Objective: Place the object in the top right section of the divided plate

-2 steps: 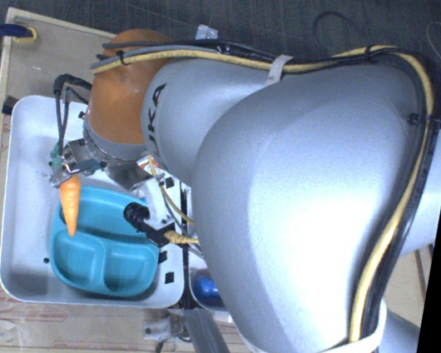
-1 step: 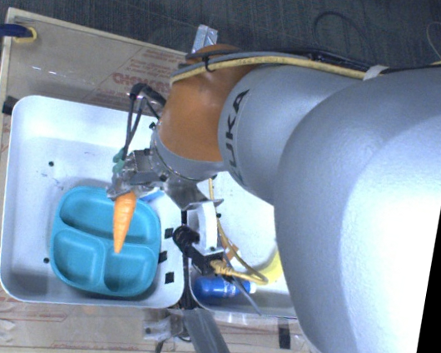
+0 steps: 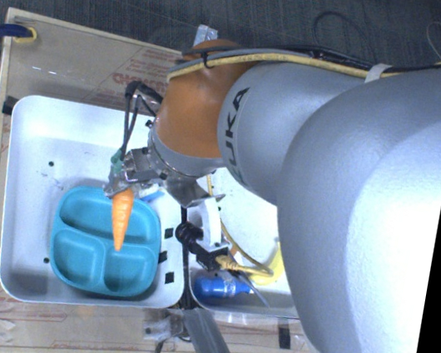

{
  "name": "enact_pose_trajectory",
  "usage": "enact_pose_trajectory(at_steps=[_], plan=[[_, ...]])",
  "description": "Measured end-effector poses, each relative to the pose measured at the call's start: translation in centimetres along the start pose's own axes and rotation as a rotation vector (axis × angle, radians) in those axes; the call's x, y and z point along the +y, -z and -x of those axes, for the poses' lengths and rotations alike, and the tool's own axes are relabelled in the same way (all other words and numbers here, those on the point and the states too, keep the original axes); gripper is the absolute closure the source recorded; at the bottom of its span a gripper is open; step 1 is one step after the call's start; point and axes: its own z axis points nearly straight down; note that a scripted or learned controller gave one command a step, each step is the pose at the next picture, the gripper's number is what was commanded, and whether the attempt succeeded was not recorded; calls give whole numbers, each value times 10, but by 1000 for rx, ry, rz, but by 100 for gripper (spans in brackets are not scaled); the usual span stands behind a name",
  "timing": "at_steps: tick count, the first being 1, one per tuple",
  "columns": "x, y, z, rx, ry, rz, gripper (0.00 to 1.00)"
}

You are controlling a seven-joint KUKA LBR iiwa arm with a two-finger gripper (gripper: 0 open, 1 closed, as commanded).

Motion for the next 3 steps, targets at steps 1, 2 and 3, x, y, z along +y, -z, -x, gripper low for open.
enact_pose_trajectory(at_steps=[1,2,3], plan=[[-9,-7,-16,1,-104,-3,100],[16,47,-1,0,-82,1,100],[28,15,16,1,-180,-4,100]])
